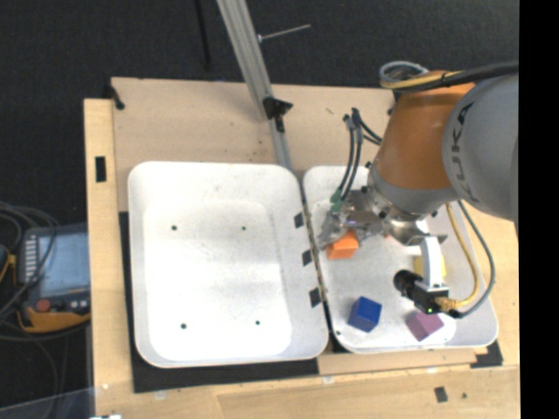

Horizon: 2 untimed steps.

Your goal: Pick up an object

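Hovering low over the orange block [343, 246], your gripper [342, 230] sits right above it, likely lining up a grasp; whether it's wide or narrow you cannot tell. Blue cube [365, 313] lies below-right of the orange block, purple block [425, 325] farther right, same right bin [472, 339].

We see a bare white bin [214, 260] left of the tool, beside its twin on a tan bench [175, 116]; a slanted aluminium rail [249, 51] up-left of it; far left, off-bench, a handheld pendant [54, 269] with screen and loose cables [13, 221].
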Each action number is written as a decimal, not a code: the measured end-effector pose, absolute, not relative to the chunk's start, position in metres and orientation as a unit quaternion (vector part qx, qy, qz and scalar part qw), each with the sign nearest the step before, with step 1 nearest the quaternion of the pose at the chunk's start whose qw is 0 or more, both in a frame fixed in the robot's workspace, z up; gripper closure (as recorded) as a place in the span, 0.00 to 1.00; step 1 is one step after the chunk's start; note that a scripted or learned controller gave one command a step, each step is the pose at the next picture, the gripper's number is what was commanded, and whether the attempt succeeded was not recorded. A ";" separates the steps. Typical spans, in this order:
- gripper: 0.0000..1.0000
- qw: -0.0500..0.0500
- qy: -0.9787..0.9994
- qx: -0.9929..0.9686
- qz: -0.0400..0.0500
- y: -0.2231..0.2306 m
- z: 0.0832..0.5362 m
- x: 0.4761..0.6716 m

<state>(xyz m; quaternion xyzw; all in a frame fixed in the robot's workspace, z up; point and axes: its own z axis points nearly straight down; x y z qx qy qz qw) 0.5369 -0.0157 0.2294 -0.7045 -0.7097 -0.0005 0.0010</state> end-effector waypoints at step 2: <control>1.00 0.001 -0.710 -0.704 0.000 0.085 0.227 0.528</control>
